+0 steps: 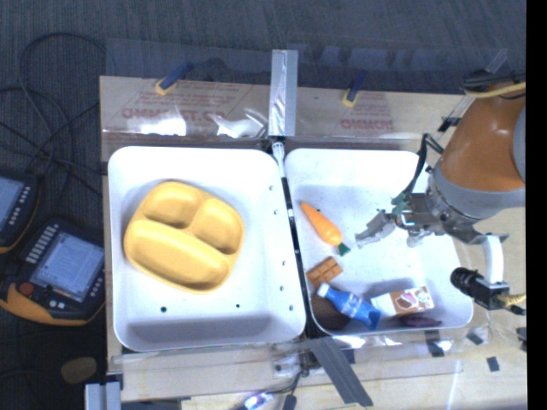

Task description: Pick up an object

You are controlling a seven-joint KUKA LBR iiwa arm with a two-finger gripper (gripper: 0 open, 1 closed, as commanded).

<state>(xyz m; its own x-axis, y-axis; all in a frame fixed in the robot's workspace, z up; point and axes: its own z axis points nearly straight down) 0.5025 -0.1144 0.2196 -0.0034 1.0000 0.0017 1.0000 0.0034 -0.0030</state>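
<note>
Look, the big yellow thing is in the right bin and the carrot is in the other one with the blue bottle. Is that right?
Not quite. The camera view shows the big yellow thing in the left bin. The carrot is in the other one, the right bin, with the blue bottle.

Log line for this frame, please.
end effector: over right bin, holding nothing | nearest: toy carrot | left bin: yellow bread

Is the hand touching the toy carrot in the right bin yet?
Apart. The camera view shows bare white bin floor between the hand and the carrot, which lies left of it.
</note>
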